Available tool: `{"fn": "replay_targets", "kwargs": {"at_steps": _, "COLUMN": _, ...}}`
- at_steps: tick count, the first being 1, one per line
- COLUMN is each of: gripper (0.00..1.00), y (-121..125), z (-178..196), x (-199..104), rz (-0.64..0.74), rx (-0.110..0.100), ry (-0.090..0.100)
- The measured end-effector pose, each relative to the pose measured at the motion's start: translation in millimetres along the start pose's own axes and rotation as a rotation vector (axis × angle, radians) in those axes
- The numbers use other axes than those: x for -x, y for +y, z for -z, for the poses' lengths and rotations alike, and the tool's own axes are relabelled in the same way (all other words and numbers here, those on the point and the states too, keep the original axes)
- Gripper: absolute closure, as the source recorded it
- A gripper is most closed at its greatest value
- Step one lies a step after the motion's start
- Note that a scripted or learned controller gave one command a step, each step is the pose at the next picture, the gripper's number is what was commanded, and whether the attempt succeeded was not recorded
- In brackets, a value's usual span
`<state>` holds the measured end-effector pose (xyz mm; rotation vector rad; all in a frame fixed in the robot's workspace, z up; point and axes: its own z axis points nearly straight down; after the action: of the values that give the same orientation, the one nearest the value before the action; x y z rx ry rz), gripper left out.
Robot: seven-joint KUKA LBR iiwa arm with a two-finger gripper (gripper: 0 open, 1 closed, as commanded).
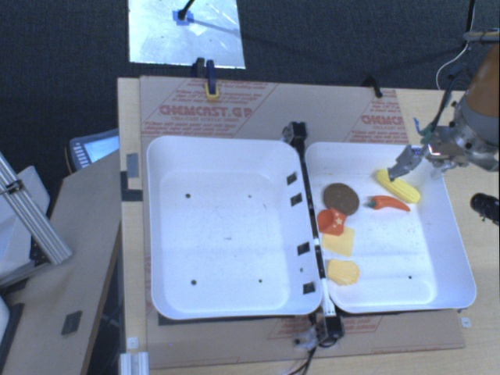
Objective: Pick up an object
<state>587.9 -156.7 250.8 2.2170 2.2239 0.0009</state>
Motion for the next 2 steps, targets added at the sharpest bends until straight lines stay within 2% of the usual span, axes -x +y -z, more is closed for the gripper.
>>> {"fn": "replay_targets", "kwargs": {"at_steps": 1, "gripper": 0.0, "y": 63.7, "z": -89.0, "x": -70.3, "rz": 0.009, "rx": -0.002, "ry": 0.003}}
{"fn": "replay_targets", "kwargs": {"at_steps": 2, "gripper": 0.0, "y": 80.6, "z": -140.4, "x": -68.6, "rz": 0.003, "rx": -0.003, "ry": 0.001}}
